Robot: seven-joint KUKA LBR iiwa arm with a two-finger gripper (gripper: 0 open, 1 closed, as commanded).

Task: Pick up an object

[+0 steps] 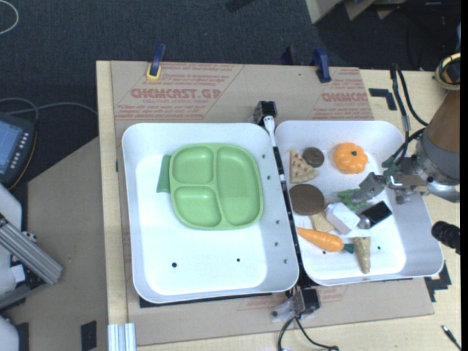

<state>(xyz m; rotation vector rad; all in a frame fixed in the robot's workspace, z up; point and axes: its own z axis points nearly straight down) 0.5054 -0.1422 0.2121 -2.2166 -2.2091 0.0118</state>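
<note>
The end effector [374, 189] is hanging over the right bin [417, 258], near the toy pumpkin [350, 158]; its state is unclear.

Green tray [216, 185]: matt plastic. White bins [146, 218]: smooth, slightly glossy plastic. Bench board [241, 86]: paper-covered.

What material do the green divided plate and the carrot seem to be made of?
The green divided plate looks like moulded plastic, matte to slightly satin: one even pale green, with smooth rounded compartment ridges. The carrot seems a plastic toy: uniform orange, smooth skin with a faint sheen. Rubber cannot be excluded.
</note>
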